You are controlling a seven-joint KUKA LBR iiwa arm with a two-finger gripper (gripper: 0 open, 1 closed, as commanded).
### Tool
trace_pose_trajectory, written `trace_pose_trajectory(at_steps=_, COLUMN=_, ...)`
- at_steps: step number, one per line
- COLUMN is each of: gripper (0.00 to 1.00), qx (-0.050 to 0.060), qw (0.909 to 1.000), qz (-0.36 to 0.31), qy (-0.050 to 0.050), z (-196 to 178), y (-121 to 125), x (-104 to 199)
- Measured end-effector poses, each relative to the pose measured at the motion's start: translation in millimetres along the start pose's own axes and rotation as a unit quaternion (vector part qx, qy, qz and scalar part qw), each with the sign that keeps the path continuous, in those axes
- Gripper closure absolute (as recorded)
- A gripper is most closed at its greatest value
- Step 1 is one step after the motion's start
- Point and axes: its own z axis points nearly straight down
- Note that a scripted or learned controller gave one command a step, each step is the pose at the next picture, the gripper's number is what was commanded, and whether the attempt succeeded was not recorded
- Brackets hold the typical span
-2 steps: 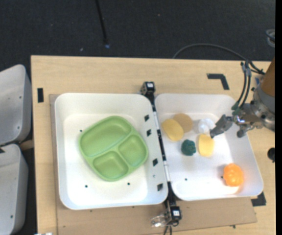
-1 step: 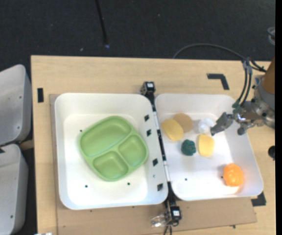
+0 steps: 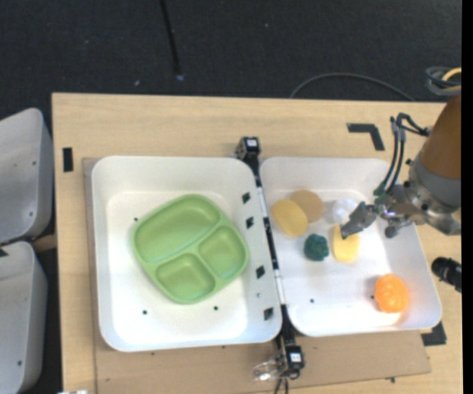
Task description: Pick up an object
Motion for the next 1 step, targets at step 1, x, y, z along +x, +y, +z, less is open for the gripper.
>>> trace_pose_trajectory(at_steps=1, gripper=0.0, qx=0.0, qw=1.0, qz=0.001, qy=0.0, z=50.4, y=9.0, x=-5.2)
